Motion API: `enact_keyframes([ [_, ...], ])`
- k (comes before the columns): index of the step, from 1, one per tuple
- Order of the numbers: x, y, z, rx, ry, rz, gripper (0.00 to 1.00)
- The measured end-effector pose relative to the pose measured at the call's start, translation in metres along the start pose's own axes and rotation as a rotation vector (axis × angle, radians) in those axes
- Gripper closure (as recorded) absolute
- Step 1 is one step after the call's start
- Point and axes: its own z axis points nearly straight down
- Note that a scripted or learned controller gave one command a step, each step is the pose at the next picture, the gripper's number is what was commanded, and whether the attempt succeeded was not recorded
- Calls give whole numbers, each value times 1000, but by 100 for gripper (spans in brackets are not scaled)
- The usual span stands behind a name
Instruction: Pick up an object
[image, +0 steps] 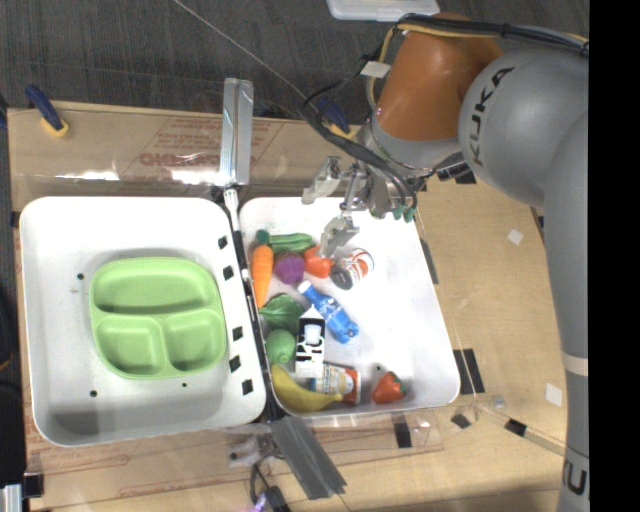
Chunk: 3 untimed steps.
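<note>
My gripper (338, 236) hangs over the upper part of the right bin (425, 310), its grey fingers pointing down at a cluster of toy food. Just beneath and beside the fingertips lie a red tomato (317, 265), a purple grape-like piece (289, 268) and a red-and-white can (353, 268). A green vegetable (290, 242) and an orange carrot (261, 275) lie to the left. A blue bottle (329, 314) sits mid-bin. Nothing shows between the fingers.
The left bin (60, 400) holds a green divided plate (157, 317). Lower in the right bin are a green leafy piece (281, 312), a green lime (281, 347), a black-and-white carton (311, 345), a banana (300, 395), a small bottle (341, 381) and a strawberry (387, 387).
</note>
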Motion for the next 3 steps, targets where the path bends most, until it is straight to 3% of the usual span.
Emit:
enact_keyframes([
  [1,64,-21,131,-2,2,87,0],
  [2,121,-7,130,-1,1,94,0],
  [3,78,2,129,-2,0,96,0],
])
